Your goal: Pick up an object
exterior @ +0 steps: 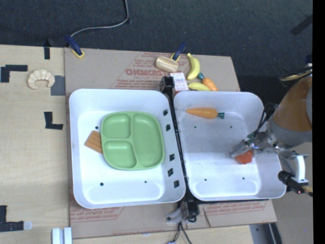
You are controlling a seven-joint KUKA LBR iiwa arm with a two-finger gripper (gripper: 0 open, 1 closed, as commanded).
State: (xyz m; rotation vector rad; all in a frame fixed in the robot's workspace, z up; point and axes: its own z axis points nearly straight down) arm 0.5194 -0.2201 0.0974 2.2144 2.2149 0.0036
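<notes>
In the right bin [218, 189] a small red object [245, 158] lies near the right wall. My gripper [247, 149] is low over it, touching or just above its top edge, with the grey wrist and orange band rising to the right. An orange carrot [202, 113] with a green stub lies at the far side of the same bin, well apart from the gripper. The left bin [122, 192] holds a green divided plate [133, 140], and a flat brown piece [93, 142] is tucked under the plate's left edge.
Behind the bins, on the cardboard, sit a bread roll [166, 63], bananas [193, 67] and a small carton [179, 81]. A croissant [41, 78] lies far left on the bench. The middle ridge between the bins carries black clips [171, 136].
</notes>
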